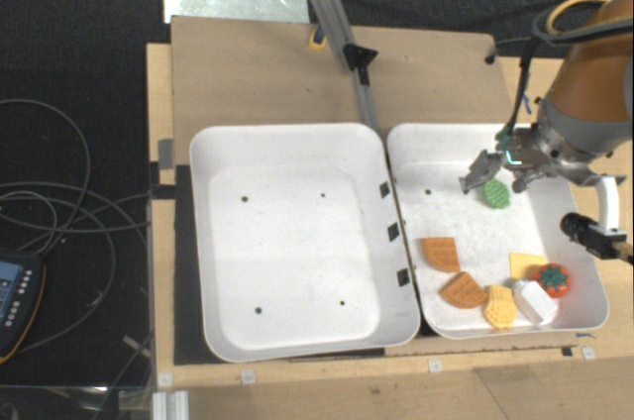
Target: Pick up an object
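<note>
**Pincer spread over the green piece in the right bin**

2 white bins sit side by side: the left bin (pixel 287 240) and the right bin (pixel 436 160). The right one holds 7 small objects: 1 green toy (pixel 496 195), 2 brown wedges (pixel 442 254), 2 yellow pieces (pixel 500 307), 1 white block (pixel 535 301), 1 red-and-green ball (pixel 554 280). The gripper (pixel 508 172) hangs open, fingers splayed, right above the green toy, which lies near the bin's far side, its long axis running roughly toward the near edge.

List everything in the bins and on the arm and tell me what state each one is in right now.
end effector: fingers spread, over the green object
green object: lying in the right bin, not lifted
two orange pieces: lying flat
yellow waffle piece: against the front wall
white block: lying flat
left bin: resting level
</note>
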{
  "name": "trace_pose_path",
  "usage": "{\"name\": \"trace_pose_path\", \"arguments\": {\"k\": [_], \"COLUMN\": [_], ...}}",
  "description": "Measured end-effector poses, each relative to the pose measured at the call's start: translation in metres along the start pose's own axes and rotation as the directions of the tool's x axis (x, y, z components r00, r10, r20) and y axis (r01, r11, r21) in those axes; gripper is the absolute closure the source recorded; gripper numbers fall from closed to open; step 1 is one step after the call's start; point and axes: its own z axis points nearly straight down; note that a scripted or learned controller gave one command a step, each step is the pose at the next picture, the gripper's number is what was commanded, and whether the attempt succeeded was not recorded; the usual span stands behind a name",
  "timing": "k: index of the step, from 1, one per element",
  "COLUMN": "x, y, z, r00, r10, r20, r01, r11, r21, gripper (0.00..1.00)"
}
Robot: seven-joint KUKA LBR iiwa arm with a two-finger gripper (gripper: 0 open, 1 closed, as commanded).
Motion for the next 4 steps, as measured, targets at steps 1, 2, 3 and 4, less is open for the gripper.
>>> {"name": "trace_pose_path", "arguments": {"k": [1,2,3,4], "x": [0.000,-0.007,-0.007,-0.007], "y": [0.001,0.008,0.008,0.008], "z": [-0.002,0.049,0.090,0.129], "r00": [1.000,1.000,1.000,1.000], "r10": [0.001,0.004,0.004,0.003], "r20": [0.000,0.001,0.001,0.001], "r01": [-0.001,-0.004,-0.004,-0.003], "r11": [1.000,1.000,1.000,1.000], "r21": [-0.003,0.000,0.000,0.000], "gripper": [0.00,0.00,0.00,0.00]}}
